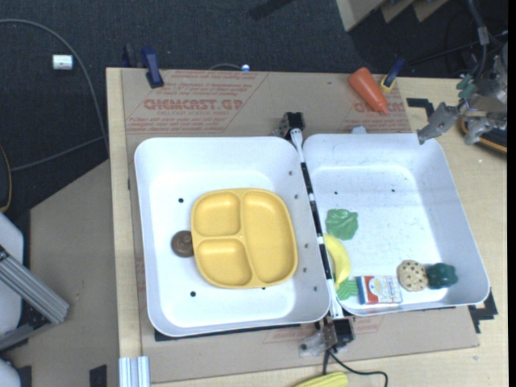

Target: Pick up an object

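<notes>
The right bin [403,176] holds a green leafy toy [342,223], a yellow banana [337,258], a small red, white and blue carton [377,289], a speckled cookie [412,275] and a dark green piece [441,276]. They are clustered along its left and front sides. A yellow divided plate [242,238] lies in the left bin [161,184], with a brown disc [182,243] tucked at its left edge. My gripper [461,113] hangs at the far right, beyond the right bin's back right corner and well away from every object.
An orange carrot-shaped toy [368,90] lies on the bench behind the right bin. Blue clamps [151,67] grip the board's back edge. A black divider strip [310,208] runs between the bins. The back half of the right bin is bare white floor.
</notes>
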Action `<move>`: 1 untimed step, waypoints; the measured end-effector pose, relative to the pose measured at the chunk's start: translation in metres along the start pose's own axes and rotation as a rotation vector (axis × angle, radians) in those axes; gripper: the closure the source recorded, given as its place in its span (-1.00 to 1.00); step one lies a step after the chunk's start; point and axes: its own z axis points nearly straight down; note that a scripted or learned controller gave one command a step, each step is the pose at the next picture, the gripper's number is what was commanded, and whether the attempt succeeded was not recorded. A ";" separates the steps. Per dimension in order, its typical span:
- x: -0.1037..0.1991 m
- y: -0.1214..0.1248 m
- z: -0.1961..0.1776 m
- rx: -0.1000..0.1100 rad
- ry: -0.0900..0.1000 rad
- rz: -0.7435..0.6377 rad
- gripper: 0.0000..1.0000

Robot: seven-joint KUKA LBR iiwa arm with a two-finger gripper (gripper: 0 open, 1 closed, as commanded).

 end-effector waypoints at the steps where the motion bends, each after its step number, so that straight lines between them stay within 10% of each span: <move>1: 0.048 -0.027 0.132 0.002 0.001 0.000 -1.00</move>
